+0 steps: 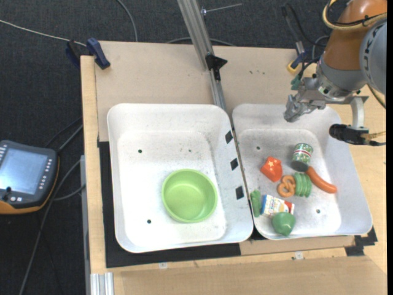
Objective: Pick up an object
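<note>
Nearest the lens, a green apple-like fruit (282, 223) is sitting at the front rim of the right bin (344, 226), touching a small white carton with coloured print (273, 205) that is lying just behind it. Beside them, a green leafy piece (256, 198) is resting against the bin's left wall. Slightly farther back, an orange ring (286, 186) is lying against a ridged green vegetable (302, 184), with an orange carrot (321, 179) stretching away at a slant to their right. An orange-red pepper (271, 168) is sitting just left of the ring, and a small green-labelled can (301, 155) is leaning behind the cluster. Across the divide, a lime-green bowl (190, 194) is standing upright in the front half of the left bin (123, 128), well apart from everything else. Farther back, my claw (293, 112) is hanging over the rear part of the right bin, above bare white floor, well apart from the can and the other toys. I am gripping nothing that can be seen; whether my fingers are parted or closed, I cannot tell from this angle. Behind it, my grey arm with its orange band (353, 32) is reaching in from the right, over the tan bench (159, 72).
</note>
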You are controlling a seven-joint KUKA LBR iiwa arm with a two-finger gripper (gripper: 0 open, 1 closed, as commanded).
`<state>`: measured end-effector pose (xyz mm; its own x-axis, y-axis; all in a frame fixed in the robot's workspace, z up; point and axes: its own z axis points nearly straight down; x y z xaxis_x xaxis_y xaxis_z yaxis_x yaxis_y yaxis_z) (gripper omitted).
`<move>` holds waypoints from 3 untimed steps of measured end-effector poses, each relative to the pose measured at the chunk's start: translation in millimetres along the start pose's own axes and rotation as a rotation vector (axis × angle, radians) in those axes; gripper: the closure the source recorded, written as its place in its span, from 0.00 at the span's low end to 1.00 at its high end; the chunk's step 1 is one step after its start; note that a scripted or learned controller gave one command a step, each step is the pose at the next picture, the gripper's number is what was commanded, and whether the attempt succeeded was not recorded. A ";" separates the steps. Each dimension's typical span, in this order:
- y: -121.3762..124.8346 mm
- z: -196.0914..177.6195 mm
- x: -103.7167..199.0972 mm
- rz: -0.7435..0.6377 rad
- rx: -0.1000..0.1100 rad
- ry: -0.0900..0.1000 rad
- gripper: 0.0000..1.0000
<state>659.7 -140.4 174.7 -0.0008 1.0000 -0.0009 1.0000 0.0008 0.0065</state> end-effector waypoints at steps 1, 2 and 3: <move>1.4 -53.5 -0.1 0.000 0.001 0.000 1.00; -24.9 -46.3 47.9 -0.003 0.006 0.002 1.00; -45.4 -60.4 94.2 -0.003 0.005 0.002 1.00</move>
<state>613.9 -46.2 234.8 -0.0040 1.0000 0.0013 1.0000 0.0040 0.0017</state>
